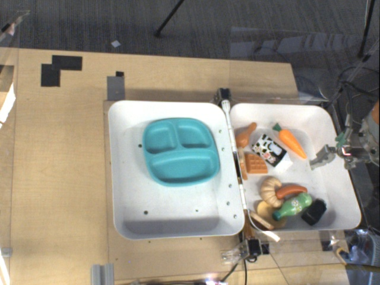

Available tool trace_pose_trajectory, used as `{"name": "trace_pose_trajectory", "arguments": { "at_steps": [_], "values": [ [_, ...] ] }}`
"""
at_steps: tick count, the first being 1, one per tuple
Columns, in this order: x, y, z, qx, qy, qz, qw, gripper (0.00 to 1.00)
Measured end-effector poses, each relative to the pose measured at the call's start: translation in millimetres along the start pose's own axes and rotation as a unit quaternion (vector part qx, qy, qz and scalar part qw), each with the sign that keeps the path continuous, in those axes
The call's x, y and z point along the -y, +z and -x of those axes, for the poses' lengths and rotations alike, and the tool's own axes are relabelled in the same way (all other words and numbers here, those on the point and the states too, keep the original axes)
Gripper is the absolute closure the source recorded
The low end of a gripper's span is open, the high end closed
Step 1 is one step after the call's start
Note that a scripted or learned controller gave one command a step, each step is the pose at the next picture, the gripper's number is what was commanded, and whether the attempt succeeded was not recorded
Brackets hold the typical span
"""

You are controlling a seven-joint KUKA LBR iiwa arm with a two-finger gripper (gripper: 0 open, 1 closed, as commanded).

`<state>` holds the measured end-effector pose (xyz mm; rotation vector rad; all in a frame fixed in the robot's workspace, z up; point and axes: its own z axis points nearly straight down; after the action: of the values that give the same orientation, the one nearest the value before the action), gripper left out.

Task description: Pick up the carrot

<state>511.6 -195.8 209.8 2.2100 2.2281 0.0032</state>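
Lying in right bin [332,123], toward its far edge, carrot [292,143] is seen; long axis slanted, green top toward far-left, tip toward near-right. Gripper [325,156] is placed at bin's right edge, just beside carrot tip. Gripper opening cannot be told. Short move toward left seems needed.

The carrot [291,142] lies in the right bin [332,119] beside a black-and-white toy [269,149]. The gripper [325,157] hangs near the bin's right wall, apart from the carrot. A teal tray [180,150] (three compartments) sits in the left bin [127,159].
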Motion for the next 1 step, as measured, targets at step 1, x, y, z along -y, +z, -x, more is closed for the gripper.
{"name": "trace_pose_trajectory", "arguments": {
  "at_steps": [1],
  "values": [
    [13.6,104.7,10.9,0.005,-0.075,0.012,0.9971,0.0]
  ]
}}
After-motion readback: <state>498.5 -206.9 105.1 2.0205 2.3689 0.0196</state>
